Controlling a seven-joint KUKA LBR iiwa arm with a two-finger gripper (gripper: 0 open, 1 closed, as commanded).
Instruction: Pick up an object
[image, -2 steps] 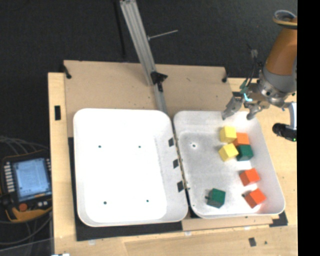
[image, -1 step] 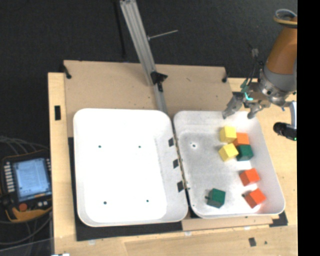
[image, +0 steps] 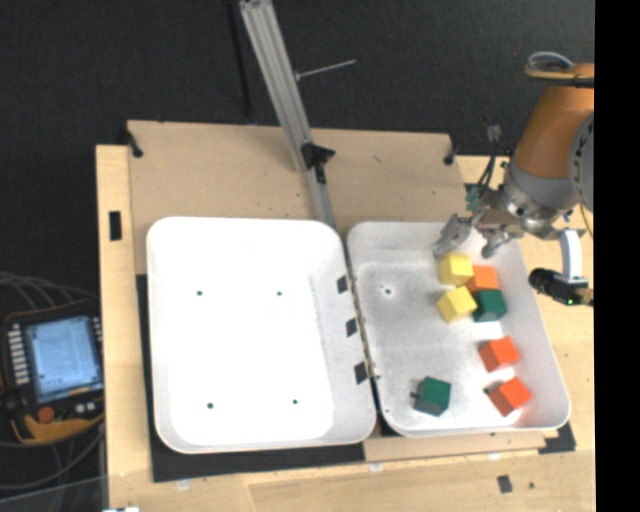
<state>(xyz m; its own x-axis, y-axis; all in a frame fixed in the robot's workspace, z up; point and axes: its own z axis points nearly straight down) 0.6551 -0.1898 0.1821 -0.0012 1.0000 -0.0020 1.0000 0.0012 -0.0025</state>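
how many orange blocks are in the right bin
3: one orange block at the top of the cluster beside a yellow block, one lower along the right side, one near the bottom right corner. None looks hidden.

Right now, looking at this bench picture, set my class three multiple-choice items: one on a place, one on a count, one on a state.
1. Which bin holds the blocks?
A. the left in view
B. the right in view
C. both

2. How many yellow blocks are there?
A. one
B. two
C. four

3. The gripper is:
A. open above the blocks
B. shut on a green block
C. resting in the left bin

Key: 1 B, all blocks lie in the right bin. 2 B, two yellow blocks. 3 A, the gripper has spread fingers, nothing between.
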